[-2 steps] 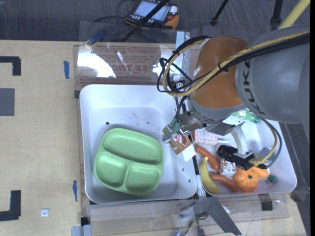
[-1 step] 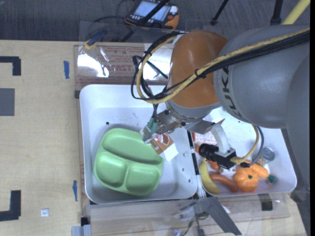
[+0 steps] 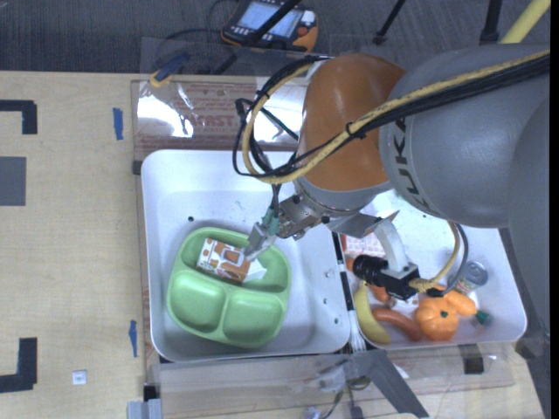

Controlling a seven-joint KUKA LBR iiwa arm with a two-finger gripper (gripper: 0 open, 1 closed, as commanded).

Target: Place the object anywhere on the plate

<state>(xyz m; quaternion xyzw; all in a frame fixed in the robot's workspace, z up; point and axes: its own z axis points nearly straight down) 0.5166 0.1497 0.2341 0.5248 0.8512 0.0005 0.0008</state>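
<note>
A green divided plate lies in the left white bin. A small orange-and-white packet rests tilted in the plate's upper compartment. My gripper reaches down from the right and its tip meets the packet's right end, just above the plate's upper right part. The wrist and arm hide the bin area behind it.
The right bin holds a yellow banana, an orange pumpkin-like toy, a red pepper, a red packet and a silvery round thing. The grey arm covers most of that bin's far side.
</note>
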